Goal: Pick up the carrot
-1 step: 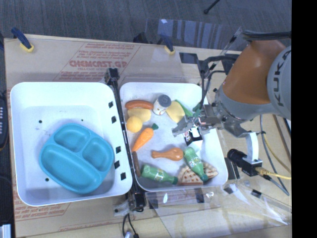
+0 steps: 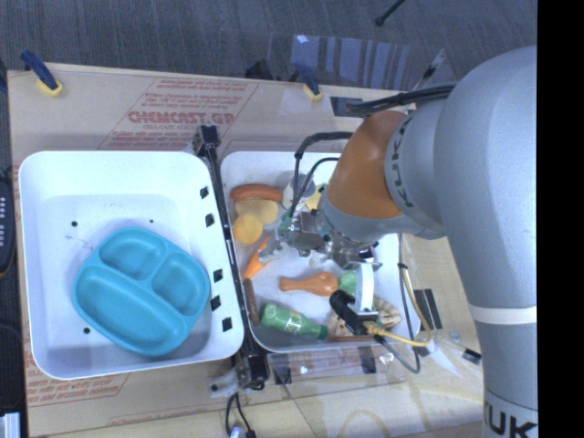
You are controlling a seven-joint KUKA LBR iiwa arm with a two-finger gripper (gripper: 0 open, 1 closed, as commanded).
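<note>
Camera view puts the claw (image 2: 294, 229) low in the right bin (image 2: 394, 254), at its left-centre, mostly hidden under the orange wrist band; whether it is spread or pressed together I cannot tell. The carrot (image 2: 256, 257) lies just below and left of the claw, a slim orange piece slanting toward the bin's left wall, and I cannot tell if the claw touches it. A yellow round fruit (image 2: 248, 226) sits just above the carrot, and a sausage-like orange piece (image 2: 257, 192) lies above that near the bin's far wall. A tan drumstick toy (image 2: 308, 286) lies right of the carrot, and a green bottle (image 2: 290, 320) lies tilted near the bin's front edge.

The left bin (image 2: 46, 208) holds a blue divided tray (image 2: 141, 288).

Both bins rest on a bench (image 2: 109, 108) covered by brown sheeting printed in red with "CHEMCAST GP". Blue clamps (image 2: 41, 73) grip its far edge, and dark grey carpet (image 2: 182, 16) lies beyond.

The arm (image 2: 484, 181) enters from the right, a thick grey body bending down into the right bin, with "KU" lettering visible at its lower right.
</note>
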